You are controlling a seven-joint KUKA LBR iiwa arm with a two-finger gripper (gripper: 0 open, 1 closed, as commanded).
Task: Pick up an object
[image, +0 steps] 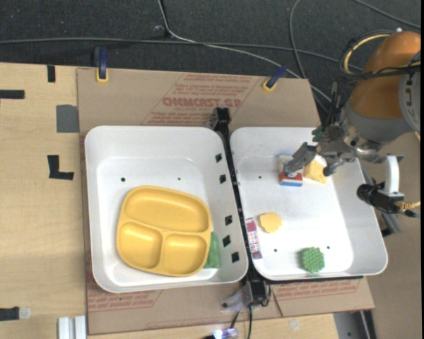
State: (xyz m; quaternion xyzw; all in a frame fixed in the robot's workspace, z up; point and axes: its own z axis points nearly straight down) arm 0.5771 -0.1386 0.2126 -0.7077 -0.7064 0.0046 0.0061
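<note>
While the grey arm's two-finger gripper (312,162) hangs over the right white bin (360,249) near its far edge, fingers spread, a pale yellow wedge-shaped block (315,171) sits between them, unclamped, beside a small red-and-blue block (291,180).

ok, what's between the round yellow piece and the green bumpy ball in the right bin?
Nothing: camera view shows bare white bin floor between yellow piece and green ball.

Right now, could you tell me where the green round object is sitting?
The green round object lies in the right bin, near its front edge, right of the small yellow piece.
</note>
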